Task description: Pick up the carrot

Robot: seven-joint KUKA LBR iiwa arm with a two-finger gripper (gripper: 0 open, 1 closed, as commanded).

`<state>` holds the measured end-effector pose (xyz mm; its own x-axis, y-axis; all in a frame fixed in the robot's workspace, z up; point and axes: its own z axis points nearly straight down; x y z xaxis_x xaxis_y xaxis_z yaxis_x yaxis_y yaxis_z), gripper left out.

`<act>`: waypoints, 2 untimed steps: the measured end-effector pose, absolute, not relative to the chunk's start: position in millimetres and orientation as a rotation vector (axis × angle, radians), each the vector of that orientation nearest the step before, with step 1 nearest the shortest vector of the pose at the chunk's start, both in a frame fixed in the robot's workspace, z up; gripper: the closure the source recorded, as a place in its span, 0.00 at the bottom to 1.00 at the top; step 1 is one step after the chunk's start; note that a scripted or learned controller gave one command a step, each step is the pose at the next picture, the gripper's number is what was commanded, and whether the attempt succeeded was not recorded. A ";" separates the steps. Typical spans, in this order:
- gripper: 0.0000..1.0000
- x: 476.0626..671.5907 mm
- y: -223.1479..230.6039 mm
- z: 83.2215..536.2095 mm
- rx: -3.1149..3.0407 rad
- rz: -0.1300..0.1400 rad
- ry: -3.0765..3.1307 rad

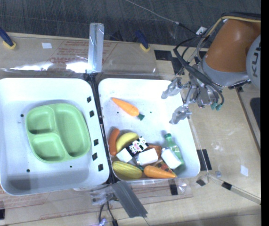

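Counter (228, 149) is light tan, carrying two shallow white bins side by side under a clear plastic sheet; blue clamps (4, 37) at the far edge, dark carpeted floor (54, 8) beyond. Left bin (4, 126) holds a green divided plate (57, 132) lying flat near its middle. Right bin (181, 121) holds the clutter: one carrot (125, 107) lies alone on bare white floor in the far half, tip toward the far left, well apart from the pile. Pile is crowded into the near half: a second carrot (158, 172) at the near edge, a yellow banana (126, 140), a green bottle (173, 150), white blocks, and another orange piece beside the divider. Arm enters from the right, orange band (231, 44) above the wrist. Hand (177, 102) sits over the right bin's far right corner, fingers spread, nothing between them, clear of the lone carrot to its left. Black tape marks line the bin divider (94, 121).
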<state>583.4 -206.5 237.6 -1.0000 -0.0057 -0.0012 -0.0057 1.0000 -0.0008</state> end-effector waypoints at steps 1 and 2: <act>0.00 591.5 -158.7 113.0 -0.014 0.001 3.140; 0.00 658.5 -118.0 118.7 0.167 0.001 3.134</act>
<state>658.5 -118.0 118.7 -0.9943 0.1063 -0.0035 0.1063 0.9943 0.0011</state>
